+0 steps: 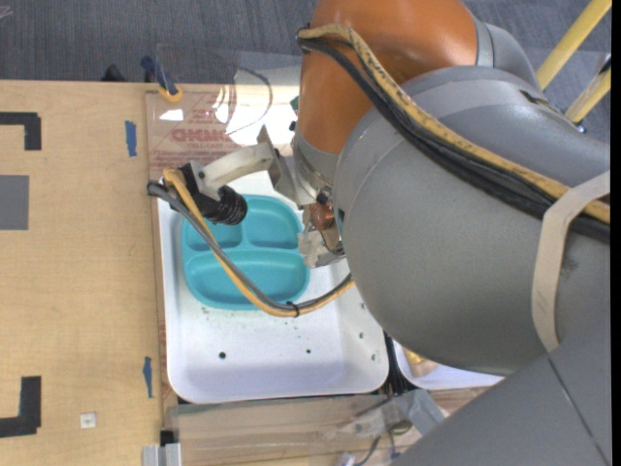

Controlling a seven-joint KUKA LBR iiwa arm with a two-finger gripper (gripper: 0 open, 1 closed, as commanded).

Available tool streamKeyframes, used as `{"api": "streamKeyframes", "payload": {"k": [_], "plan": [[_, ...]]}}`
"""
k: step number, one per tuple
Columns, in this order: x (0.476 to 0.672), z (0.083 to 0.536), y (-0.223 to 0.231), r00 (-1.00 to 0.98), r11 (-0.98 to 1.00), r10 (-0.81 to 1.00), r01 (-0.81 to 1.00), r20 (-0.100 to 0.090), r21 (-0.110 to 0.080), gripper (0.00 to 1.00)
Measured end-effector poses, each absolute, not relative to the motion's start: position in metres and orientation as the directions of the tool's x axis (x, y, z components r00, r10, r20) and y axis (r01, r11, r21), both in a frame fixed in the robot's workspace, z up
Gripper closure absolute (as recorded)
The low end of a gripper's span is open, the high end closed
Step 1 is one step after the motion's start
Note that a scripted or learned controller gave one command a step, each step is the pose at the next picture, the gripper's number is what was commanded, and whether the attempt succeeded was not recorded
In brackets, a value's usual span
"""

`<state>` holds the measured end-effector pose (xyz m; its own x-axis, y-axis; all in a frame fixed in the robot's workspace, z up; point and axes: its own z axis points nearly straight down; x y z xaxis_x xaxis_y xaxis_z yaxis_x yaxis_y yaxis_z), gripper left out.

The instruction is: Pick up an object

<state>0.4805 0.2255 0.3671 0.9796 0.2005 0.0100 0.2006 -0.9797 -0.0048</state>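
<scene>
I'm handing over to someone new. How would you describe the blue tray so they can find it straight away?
Find the white bin under the big grey arm. At its far end lies the tray, partly covered by the arm and crossed by a yellow cable. It is turquoise plastic, divided into compartments.

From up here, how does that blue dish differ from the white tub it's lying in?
The blue divided tray is turquoise; the white bin is white. The tray is smaller and lies in the bin's upper part. The tray is split into compartments; the bin's bare floor shows one open space with small dark specks. Both are shallow with rounded corners.
</scene>
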Motion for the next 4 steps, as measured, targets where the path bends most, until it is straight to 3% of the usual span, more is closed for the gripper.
{"api": "streamKeyframes", "payload": {"k": [1, 2, 3, 4], "plan": [[0.478, 0.249, 0.219, 0.872, -0.872, 0.49, 0.49, -0.007, 0.0, 1.0], [0.481, 0.116, 0.221, 0.97, -0.97, 0.243, 0.243, -0.011, 0.001, 1.0], [0.48, 0.24, 0.226, 0.852, -0.852, 0.523, 0.523, 0.002, -0.002, 1.0], [0.478, 0.176, 0.224, 0.98, -0.98, 0.199, 0.199, -0.004, 0.001, 1.0]]}}
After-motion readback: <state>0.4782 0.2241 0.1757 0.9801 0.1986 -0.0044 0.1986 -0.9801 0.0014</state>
